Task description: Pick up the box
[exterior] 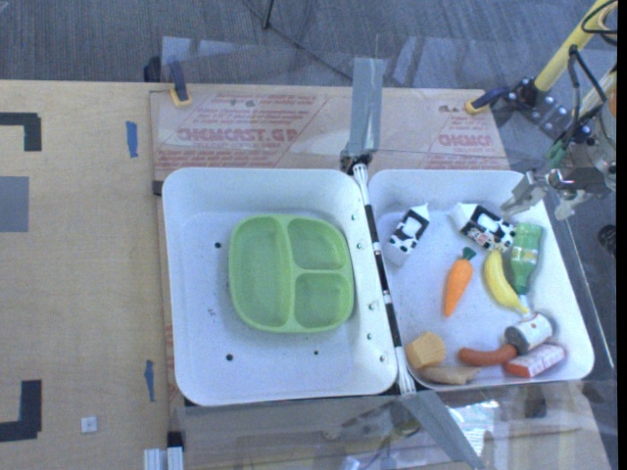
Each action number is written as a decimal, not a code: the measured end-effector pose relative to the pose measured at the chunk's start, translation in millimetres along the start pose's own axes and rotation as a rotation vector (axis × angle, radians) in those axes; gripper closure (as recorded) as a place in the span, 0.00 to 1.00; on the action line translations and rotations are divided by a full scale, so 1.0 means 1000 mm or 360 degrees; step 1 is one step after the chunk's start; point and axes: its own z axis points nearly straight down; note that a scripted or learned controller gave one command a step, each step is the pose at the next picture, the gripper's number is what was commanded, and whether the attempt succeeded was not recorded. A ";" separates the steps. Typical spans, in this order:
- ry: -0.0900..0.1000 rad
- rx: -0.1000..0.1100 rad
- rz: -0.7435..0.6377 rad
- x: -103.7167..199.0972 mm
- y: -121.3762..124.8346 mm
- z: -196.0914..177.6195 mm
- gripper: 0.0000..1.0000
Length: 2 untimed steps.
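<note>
While a grey two-finger gripper is hovering over the top right rim of the right-hand shallow white bin, up and right of an orange toy carrot, I cannot tell whether it is spread or closed. Nothing is showing in its grasp. A small black-and-white cow-patterned box is lying just above and right of the carrot, close under the gripper. A similar cow-patterned carton is standing up and left of the carrot. A yellow toy banana is lying just right of the carrot.
</note>
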 end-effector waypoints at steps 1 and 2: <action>-0.0002 -0.0005 -0.0002 0.000 0.001 -0.011 1.00; -0.0004 -0.0005 0.0017 -0.050 0.052 -0.037 1.00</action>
